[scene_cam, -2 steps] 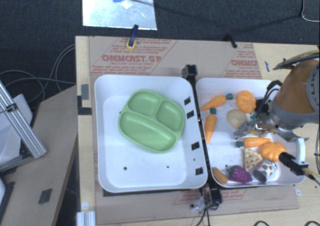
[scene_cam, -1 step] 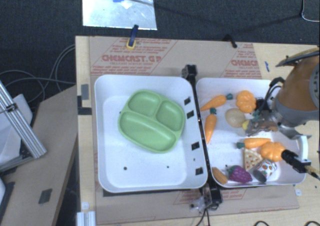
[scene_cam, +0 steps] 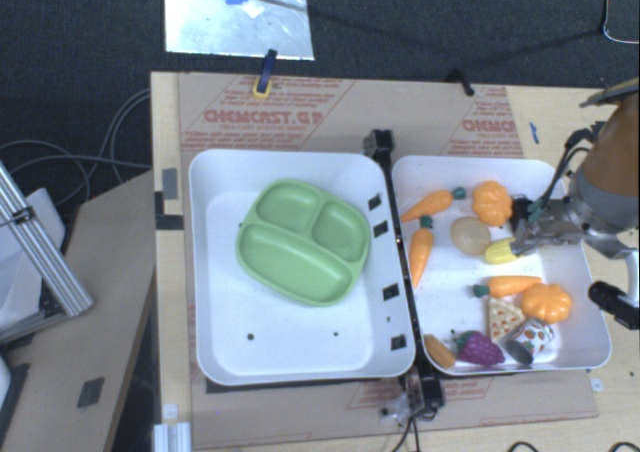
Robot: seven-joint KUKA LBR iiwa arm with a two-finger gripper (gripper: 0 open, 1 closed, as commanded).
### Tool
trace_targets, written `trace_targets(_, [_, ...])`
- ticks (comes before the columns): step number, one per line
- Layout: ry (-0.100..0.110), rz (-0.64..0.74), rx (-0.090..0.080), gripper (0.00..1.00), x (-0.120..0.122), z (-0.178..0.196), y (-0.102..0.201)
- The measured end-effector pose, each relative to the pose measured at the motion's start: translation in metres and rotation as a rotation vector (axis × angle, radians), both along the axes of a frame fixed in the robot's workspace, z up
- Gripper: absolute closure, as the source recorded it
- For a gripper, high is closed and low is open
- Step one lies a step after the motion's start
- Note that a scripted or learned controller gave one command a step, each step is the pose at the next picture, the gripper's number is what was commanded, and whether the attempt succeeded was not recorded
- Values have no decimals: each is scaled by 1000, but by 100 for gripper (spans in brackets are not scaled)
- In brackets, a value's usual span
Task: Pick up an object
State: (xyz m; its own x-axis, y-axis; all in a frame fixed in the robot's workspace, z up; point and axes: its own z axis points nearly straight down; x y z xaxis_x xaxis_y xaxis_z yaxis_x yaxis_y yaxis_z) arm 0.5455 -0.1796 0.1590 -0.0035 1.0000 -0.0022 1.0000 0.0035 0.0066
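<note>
The bench (scene_cam: 330,100) carries two shallow white bins side by side. The left bin (scene_cam: 225,340) holds just a green divided plate (scene_cam: 303,240), lying flat towards its far half; the right bin (scene_cam: 590,345) holds the toy food that the task can draw from. The arm (scene_cam: 608,175) reaches in from the right, low over the right bin's far right part, and its claw (scene_cam: 530,230) sits down among the things there — right against a small yellow piece (scene_cam: 499,253) and just beside a pale round lump (scene_cam: 468,235) and a small orange pumpkin (scene_cam: 491,202). Whether the claw is open or closed I cannot tell, as the dark tip blurs into the items around it, and nothing can be seen clearly between its tips. So the pick looks, at best, at the grasping stage: the reach and descent seem done, but no object is lifted clear of the bin. Closing firmly and raising are left, by my reading. The other candidates lie untouched — two carrots (scene_cam: 420,250) near the divider, a third carrot (scene_cam: 512,286), a second pumpkin (scene_cam: 547,302), a pizza slice (scene_cam: 503,318) and purple grapes (scene_cam: 482,349) along the near edge.
</note>
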Motion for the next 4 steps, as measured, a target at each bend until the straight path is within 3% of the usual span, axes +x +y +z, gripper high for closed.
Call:
trace_targets(1, [0,1,0,100,6,45,0])
trace_targets(2, [2,2,1,100,8,67,0])
trace_targets(4, [4,7,4,100,-7,77,95])
